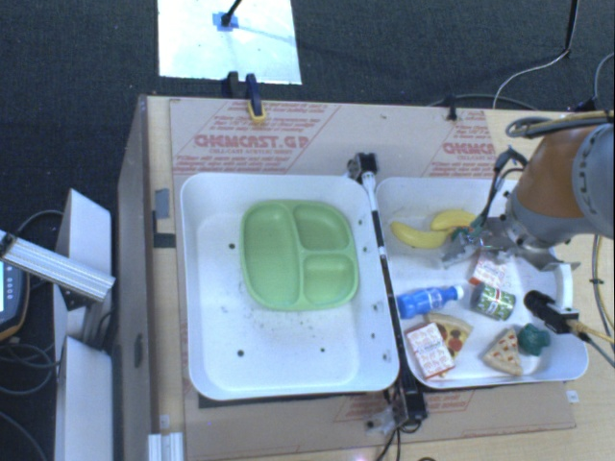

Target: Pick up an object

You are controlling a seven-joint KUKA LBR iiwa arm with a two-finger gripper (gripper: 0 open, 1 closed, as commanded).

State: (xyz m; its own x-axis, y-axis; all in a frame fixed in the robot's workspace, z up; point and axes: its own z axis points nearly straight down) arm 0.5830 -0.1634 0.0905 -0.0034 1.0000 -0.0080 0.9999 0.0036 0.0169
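1. While its wrist hangs low over the right-hand bin [577, 358], the gripper [468, 241] sits just beside the right tip of the banana [423, 232]; whether it is released or clenched cannot be told from this angle, and nothing is seen held in it.
2. Banana as landmark: it lies to the left of the gripper, its long axis running left-to-right across the bin's upper part, curving up toward a second yellow piece [452, 220] near the tool.
3. Below the banana lies a blue bottle [426, 302], its length also roughly left-to-right, cap toward the right.
4. Right of that bottle, and below the gripper, a small green can [494, 303] rests with a white-and-red packet [490, 273] just above it.
5. Lowest, well below the banana: a red-and-white carton [430, 348], a pizza slice toy [503, 351] and a dark green piece [532, 338].
6. Left of the banana, across the divider, a green divided plate [298, 254] sits in the other bin [216, 353].
7. Judgement: the banana is nearest; a grasp would need a short leftward shift, closing across its narrow width.
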